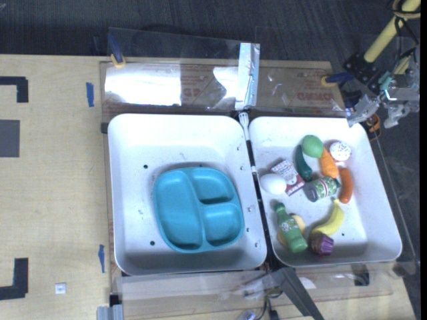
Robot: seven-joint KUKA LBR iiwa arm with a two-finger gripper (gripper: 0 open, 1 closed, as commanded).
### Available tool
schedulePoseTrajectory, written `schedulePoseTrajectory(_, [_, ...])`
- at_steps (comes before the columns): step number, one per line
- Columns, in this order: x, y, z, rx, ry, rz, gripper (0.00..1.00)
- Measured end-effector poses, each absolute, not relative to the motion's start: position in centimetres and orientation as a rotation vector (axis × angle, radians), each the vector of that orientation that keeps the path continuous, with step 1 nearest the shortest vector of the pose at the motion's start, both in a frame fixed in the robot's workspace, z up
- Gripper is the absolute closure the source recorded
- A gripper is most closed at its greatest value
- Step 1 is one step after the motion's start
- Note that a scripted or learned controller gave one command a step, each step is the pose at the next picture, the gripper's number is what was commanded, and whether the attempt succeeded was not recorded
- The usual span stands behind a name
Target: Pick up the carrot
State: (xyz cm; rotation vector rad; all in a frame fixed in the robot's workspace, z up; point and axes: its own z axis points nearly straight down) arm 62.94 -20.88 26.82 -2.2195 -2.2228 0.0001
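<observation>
- The carrot lies in the right bin, in its upper part, between the green oval piece and the small round white-and-red item.
- Just below the carrot is a small can, with a reddish sausage-like piece beside it.
- The jaws are at the upper right corner of this bin, over its rim, well apart from the carrot.
- How wide the jaws are, I cannot tell.
- The left bin holds a blue divided tray.
</observation>
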Motion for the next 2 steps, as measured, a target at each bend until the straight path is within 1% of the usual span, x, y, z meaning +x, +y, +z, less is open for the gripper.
schedulePoseTrajectory(1, [63.4,-19.3,12.3,-2.349,-2.075,0.008,0.00])
schedulePoseTrajectory(2, [65.2,-18.8,13.3,-2.290,-2.158,-0.003,0.00])
